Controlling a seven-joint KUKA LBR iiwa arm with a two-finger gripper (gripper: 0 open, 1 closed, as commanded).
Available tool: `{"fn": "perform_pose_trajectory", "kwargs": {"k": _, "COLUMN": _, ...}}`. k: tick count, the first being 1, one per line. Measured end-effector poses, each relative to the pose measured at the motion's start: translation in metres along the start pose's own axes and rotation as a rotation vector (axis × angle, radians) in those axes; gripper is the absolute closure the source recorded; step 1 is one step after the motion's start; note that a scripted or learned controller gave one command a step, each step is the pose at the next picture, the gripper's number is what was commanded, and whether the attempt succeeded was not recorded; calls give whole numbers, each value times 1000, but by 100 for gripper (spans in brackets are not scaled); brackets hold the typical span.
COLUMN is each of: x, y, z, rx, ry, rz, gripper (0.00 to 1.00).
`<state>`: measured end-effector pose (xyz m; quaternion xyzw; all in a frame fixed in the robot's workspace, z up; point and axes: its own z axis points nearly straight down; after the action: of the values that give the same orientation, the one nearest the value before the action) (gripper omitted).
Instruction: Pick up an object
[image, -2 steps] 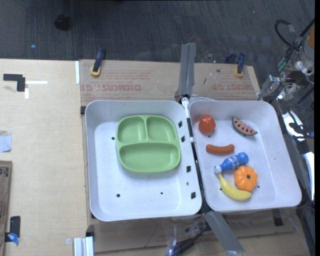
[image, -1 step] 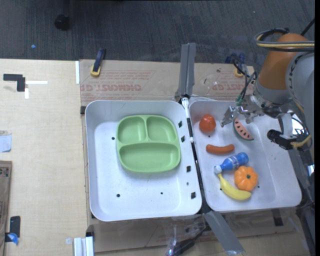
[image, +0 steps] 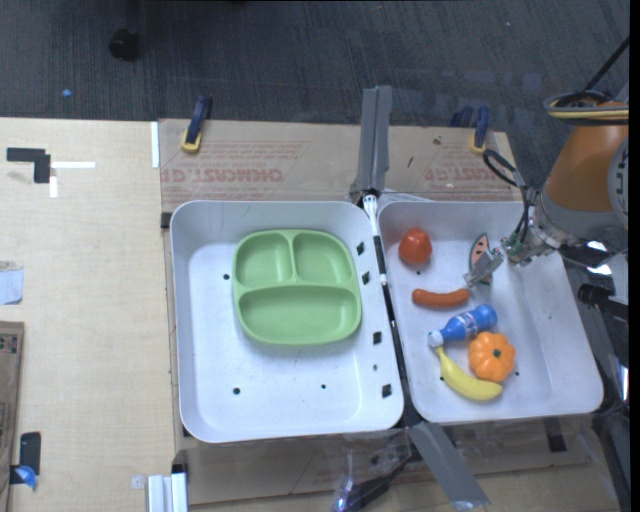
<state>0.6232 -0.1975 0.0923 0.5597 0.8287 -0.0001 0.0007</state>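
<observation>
- Overhead, two white bins sit on brown cardboard (image: 280, 160) bearing red print, seemingly upside down and unreadable; pale wood bench (image: 80, 300), dark carpet (image: 300, 50) beyond.
- Left bin (image: 200, 400): green divided plate (image: 297, 287).
- Right bin (image: 560, 390): tomato (image: 415, 246), sausage (image: 440, 296), blue bottle (image: 465, 325), pumpkin (image: 491, 357), banana (image: 466, 382), watermelon slice (image: 480, 248).
- Gripper (image: 484, 270) near the slice; grip state indiscernible.

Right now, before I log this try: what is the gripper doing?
Gripper: low in the right bin, by the watermelon slice; open or shut cannot be told.
</observation>
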Motion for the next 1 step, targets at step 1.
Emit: {"fn": "perform_pose_trajectory", "kwargs": {"k": 1, "x": -1, "y": 1, "z": -11, "rx": -3, "ry": -2, "rz": 3, "gripper": 100}}
